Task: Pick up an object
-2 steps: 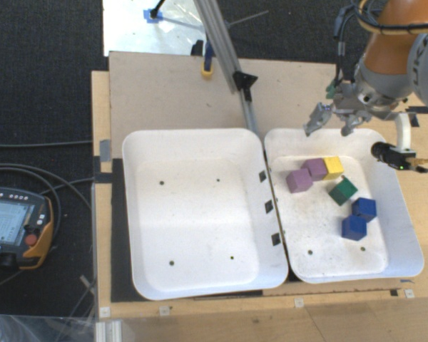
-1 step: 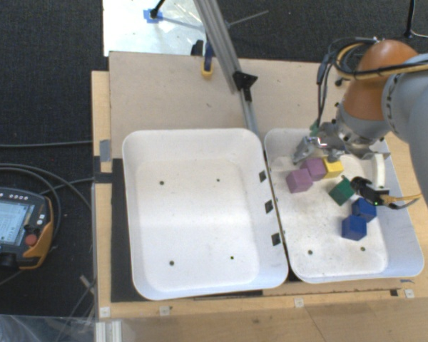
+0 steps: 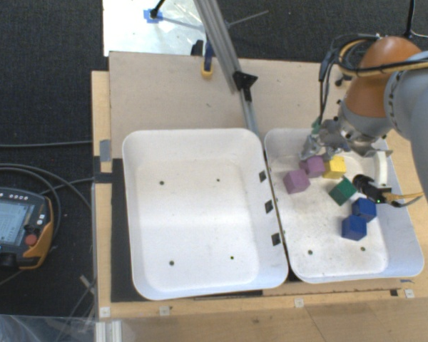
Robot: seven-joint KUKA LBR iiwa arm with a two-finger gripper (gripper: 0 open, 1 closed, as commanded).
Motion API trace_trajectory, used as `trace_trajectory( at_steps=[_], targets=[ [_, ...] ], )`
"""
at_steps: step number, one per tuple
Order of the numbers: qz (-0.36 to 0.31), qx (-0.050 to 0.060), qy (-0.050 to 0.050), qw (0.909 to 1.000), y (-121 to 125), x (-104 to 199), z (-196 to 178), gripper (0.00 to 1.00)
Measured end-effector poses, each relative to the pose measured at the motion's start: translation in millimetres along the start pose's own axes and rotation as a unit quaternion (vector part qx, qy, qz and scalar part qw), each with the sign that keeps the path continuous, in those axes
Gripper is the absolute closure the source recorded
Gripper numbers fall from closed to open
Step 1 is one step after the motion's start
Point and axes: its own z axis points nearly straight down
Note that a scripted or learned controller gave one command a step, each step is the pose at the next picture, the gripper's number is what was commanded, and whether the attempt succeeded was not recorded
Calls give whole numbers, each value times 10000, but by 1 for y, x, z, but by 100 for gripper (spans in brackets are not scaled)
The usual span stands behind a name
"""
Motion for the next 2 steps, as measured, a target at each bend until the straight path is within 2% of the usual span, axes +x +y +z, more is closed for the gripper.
trace_trajectory(
  at_steps=[1, 2],
  targets=[
    [-38, 75, 42, 10000, 7, 79, -69, 100],
    [-35, 88, 44, 9999, 31, 139, -95, 100]
  ],
)
